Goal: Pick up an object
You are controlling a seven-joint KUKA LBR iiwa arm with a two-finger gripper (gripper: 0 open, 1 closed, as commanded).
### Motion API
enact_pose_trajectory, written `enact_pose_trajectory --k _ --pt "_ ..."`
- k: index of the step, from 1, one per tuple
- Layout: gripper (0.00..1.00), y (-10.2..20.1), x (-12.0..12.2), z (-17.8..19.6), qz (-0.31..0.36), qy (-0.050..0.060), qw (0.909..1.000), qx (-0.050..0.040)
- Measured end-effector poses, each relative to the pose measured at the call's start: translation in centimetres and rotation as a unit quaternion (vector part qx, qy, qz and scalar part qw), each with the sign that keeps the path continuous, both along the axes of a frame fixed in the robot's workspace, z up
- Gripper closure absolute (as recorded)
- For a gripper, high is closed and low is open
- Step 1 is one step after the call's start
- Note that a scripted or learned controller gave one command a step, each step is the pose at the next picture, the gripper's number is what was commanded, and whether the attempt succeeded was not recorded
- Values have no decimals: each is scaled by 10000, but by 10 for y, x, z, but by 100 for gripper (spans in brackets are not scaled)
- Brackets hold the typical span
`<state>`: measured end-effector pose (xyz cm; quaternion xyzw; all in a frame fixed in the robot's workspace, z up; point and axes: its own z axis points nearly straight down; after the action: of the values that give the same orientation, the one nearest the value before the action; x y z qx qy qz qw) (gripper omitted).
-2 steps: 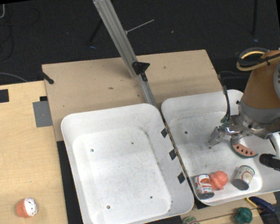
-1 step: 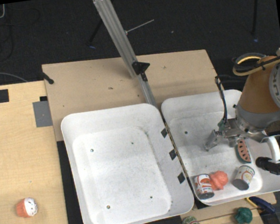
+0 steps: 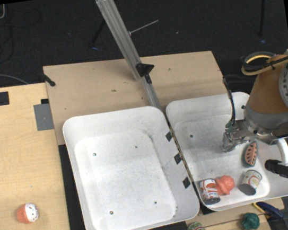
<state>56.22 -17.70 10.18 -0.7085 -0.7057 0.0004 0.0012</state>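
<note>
floor [image 3: 187,9]: dark, crossed by cables | table [image 3: 11,158]: pale wood, seen at left | board [image 3: 181,74]: tan, laid under bins

I see four candidate objects, all grouped in the near part of the right bin [image 3: 208,113]. A small can [image 3: 209,190] with a red-and-white label lies on its side near the bin's near-left corner. Touching its right side is a soft orange-pink lump [image 3: 225,184]. Further right, a second can [image 3: 250,181] lies tilted, its dark end toward me. Just beyond that, a flat oval piece [image 3: 251,153], orange-red with dark stripes, lies lengthwise near-to-far on the bin floor.
</note>
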Motion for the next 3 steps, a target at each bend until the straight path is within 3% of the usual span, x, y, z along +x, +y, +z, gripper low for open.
enact_pose_trajectory --k 2,3 --pt "100 -5 -6 91 10 -23 10000 -11" --pt "100 -6 -5 112 19 -14 10000 -7"
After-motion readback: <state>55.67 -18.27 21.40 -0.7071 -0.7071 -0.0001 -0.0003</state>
